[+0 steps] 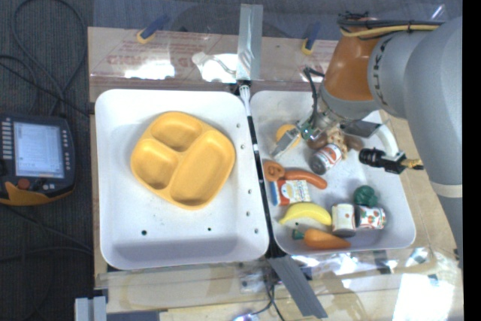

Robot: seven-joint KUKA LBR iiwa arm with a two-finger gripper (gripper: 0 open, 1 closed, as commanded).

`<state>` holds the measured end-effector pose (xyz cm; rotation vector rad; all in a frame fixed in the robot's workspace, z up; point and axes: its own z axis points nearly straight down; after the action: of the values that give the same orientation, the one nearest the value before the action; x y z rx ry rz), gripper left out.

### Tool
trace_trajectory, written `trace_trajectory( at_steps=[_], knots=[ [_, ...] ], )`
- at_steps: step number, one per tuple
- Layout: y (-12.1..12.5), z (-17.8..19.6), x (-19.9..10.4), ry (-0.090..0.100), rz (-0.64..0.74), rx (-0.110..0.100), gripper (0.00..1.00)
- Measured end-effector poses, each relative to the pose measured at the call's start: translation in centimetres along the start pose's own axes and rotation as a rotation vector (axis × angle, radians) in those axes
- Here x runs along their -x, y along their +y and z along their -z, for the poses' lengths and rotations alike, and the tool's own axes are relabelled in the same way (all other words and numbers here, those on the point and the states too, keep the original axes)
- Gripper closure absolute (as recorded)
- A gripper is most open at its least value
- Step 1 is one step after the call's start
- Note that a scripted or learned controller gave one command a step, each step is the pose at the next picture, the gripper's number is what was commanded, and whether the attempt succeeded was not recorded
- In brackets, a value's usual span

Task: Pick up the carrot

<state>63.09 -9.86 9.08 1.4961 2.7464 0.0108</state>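
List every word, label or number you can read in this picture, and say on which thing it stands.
No text can be read.
Can: printed label, too blurred.
Tin: label too small.
Packet: print unclear.
Handheld screen: content too small.
Board: faint red print, unreadable.

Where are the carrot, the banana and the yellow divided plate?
carrot (326,239), camera view, middle of its orange body
banana (306,214), camera view, middle of its curved yellow side
yellow plate (183,158), camera view, ridge where its compartments meet

An orange carrot (326,239), a yellow banana (307,213) and a yellow divided plate (183,158) lie in 2 white bins (120,237).
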Motion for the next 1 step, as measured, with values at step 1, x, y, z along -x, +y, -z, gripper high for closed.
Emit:
trace_trajectory(
  at_steps=[1],
  knots=[
    [1.83,0.02,1.29,0.005,-0.222,-0.011,0.00]
  ],
)
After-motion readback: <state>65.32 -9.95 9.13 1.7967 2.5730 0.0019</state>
